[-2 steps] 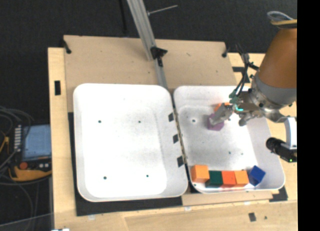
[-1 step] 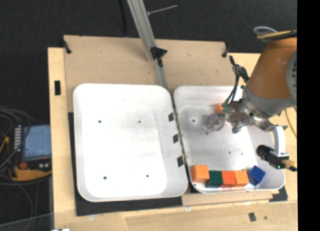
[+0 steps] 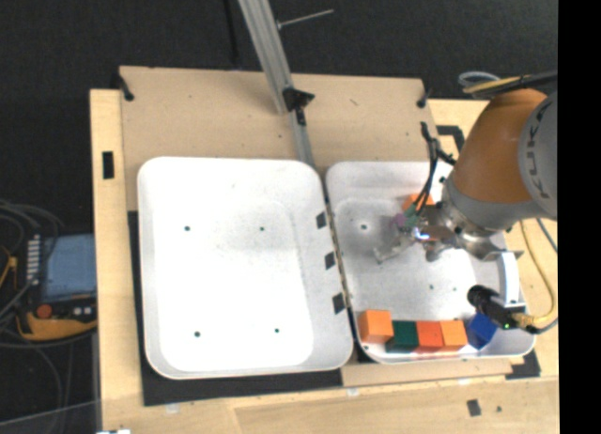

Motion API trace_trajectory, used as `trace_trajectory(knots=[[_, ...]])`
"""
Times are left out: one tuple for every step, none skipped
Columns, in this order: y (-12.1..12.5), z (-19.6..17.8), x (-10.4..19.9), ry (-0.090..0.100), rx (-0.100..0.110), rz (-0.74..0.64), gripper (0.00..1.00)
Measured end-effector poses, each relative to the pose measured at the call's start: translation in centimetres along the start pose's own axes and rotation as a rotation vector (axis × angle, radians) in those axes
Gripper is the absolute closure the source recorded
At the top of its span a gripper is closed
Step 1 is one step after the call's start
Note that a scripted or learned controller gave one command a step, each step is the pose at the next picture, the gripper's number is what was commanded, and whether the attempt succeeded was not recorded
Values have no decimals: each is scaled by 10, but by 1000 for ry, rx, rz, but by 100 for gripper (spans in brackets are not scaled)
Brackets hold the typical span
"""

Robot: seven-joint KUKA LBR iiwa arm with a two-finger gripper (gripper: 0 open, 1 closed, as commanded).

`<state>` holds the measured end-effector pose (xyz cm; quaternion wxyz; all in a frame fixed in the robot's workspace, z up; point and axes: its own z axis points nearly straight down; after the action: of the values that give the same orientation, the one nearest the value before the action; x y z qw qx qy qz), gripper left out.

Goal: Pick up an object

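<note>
Two shallow white plastic bins sit side by side on my bench. Along the near wall of the right bin [image 3: 376, 183] lie an orange block [image 3: 377, 324], a green block [image 3: 405, 334], two smaller orange blocks [image 3: 430, 333] [image 3: 453, 332] and a blue block [image 3: 480, 331]. My gripper [image 3: 406, 235] hangs low over that bin's middle; whether it grasps anything, I cannot tell. Beside it lies the left bin [image 3: 235, 263].

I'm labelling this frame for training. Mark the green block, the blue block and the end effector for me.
green block [image 3: 405, 334]: camera view, middle of its top face.
blue block [image 3: 480, 331]: camera view, its visible top face.
end effector [image 3: 406, 237]: camera view, midway between its fingertips, over the right bin.
</note>
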<state>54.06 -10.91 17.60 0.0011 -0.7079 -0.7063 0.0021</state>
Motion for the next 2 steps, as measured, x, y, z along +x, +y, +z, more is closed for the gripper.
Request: trace_trajectory(knots=[[9,49,-4,0,-1,1,0],[11,35,-3,2,-9,7,100]])
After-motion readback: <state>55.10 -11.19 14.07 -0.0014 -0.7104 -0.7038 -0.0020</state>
